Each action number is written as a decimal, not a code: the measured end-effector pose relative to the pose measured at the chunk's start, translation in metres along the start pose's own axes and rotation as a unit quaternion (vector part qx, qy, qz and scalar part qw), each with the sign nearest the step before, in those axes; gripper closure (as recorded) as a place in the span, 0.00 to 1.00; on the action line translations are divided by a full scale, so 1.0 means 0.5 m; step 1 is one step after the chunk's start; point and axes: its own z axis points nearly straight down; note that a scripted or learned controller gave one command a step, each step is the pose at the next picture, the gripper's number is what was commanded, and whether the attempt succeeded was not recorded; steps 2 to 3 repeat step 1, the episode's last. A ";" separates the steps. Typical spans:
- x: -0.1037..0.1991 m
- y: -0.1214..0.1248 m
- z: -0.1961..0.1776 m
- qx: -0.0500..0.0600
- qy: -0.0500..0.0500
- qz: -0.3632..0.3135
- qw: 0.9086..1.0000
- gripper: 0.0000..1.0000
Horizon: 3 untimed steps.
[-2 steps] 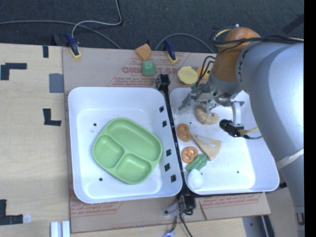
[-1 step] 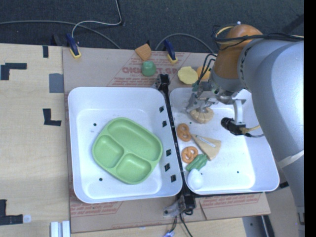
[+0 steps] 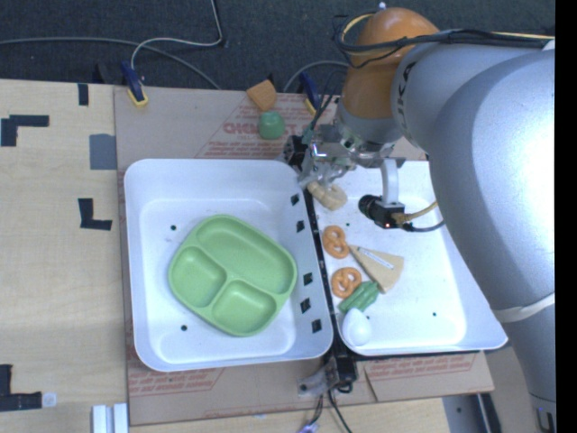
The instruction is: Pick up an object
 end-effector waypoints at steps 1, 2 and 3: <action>-0.033 -0.058 -0.051 0.001 -0.001 0.000 1.000 1.00; -0.033 -0.058 -0.051 0.001 -0.001 0.000 1.000 1.00; -0.033 -0.058 -0.051 0.001 -0.001 0.000 1.000 1.00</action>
